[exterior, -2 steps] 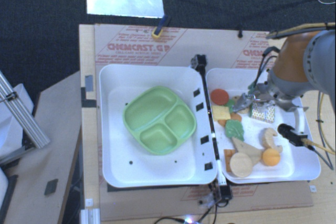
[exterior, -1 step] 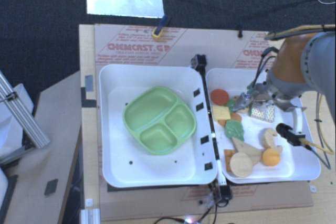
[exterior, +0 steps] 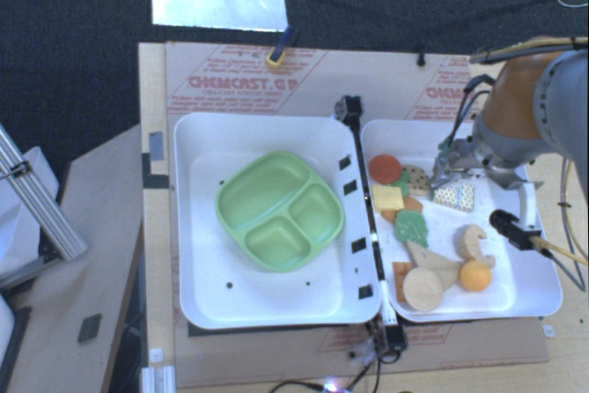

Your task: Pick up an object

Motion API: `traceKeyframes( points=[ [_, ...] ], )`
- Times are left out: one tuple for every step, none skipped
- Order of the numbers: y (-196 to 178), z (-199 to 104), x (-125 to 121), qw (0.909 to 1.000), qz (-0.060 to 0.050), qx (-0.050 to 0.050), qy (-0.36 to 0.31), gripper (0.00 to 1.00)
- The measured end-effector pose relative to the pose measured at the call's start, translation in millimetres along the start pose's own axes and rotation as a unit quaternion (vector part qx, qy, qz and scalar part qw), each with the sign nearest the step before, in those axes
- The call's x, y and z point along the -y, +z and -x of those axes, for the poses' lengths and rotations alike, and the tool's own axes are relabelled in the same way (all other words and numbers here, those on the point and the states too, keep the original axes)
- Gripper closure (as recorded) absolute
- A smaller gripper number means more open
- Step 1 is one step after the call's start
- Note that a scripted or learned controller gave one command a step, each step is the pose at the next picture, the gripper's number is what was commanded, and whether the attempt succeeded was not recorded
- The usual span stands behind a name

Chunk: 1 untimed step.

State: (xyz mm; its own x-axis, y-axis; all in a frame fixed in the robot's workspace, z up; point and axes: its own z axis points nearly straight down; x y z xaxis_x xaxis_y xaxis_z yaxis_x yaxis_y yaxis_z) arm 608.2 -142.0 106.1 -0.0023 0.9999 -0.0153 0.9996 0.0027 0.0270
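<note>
Camera view: left bin (exterior: pixel 198 290) holds a green divided plate (exterior: pixel 279 211); right bin (exterior: pixel 534 290) holds toy foods. Gripper (exterior: pixel 445 179) hovers beside a white speckled block (exterior: pixel 456 194), near the bin's far side.

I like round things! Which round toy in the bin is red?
The red disc at the back left of the right bin. The orange ball and tan disc lie at its front.
</note>
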Motion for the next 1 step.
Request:
traceKeyframes(
  points=[
    [-61.2, 4.5, -8.0, 0.9999, -0.011, -0.007, -0.001, 1.0]
  ],
)
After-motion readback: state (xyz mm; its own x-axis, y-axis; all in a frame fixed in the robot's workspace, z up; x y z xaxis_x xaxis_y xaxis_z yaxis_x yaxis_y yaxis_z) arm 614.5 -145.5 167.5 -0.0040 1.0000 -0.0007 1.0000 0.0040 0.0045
